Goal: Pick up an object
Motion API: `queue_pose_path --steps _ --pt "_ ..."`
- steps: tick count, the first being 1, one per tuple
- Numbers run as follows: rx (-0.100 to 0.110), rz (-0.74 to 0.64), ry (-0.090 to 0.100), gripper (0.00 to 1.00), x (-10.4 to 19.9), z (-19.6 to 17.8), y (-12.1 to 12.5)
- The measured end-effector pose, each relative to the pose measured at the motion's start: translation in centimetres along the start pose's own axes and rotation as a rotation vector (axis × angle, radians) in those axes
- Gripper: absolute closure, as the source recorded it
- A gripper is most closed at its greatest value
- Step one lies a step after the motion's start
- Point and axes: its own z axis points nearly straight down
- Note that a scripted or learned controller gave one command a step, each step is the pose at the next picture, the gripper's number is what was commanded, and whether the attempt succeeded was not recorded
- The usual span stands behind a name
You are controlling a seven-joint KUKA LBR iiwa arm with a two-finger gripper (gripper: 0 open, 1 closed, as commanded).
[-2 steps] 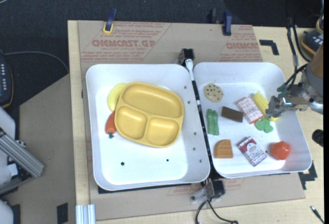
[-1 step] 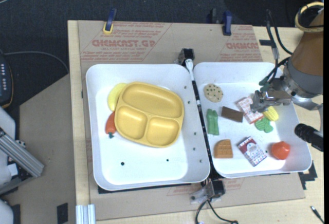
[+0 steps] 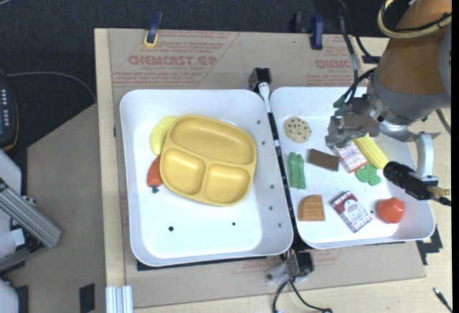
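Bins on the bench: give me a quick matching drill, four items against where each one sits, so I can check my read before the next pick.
Items:
1. yellow tray
2. cookie
3. tomato
4. waffle

Places:
A. right bin, near its right front corner
B. left bin, filling most of its middle
C. right bin, far part near the divider
D. right bin, front part, just below the green pickle

Pairs: 1-B, 2-C, 3-A, 4-D
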Motion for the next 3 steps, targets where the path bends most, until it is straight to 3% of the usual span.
queue_pose_path --steps 1,2,3 --pt "0.001 0.002 0.000 1.00 3.9 1.1 1.4" --pt "0.005 0.005 0.000 1.00 4.6 1.1 0.7" --pt "0.001 0.006 -0.001 1.00 4.0 1.1 1.8"
